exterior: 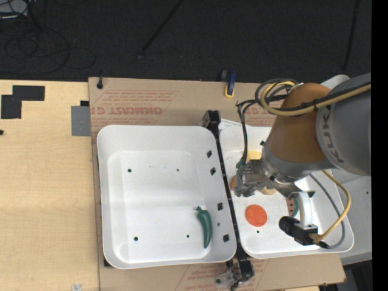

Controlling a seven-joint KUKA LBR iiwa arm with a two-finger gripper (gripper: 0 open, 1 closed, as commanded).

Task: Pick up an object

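Observation:
My gripper (243, 185) is low in the right bin (345, 242), near its left wall. Just below and right of it, an orange-red disc (256, 215) lies on the bin floor, apart from the gripper. A yellow thing (253, 155) pokes out above the gripper, partly hidden by the arm. Beside the wrist, a small tan thing (267, 191) is only partly visible. A green, pepper-shaped thing (204, 225) lies in the left bin (115, 162), near its lower right corner.
A thin brownish thing (293, 205) lies at the right of the disc. A black divider (222, 180) runs between the two bins. The arm's grey and orange body covers the upper right part of the right bin.

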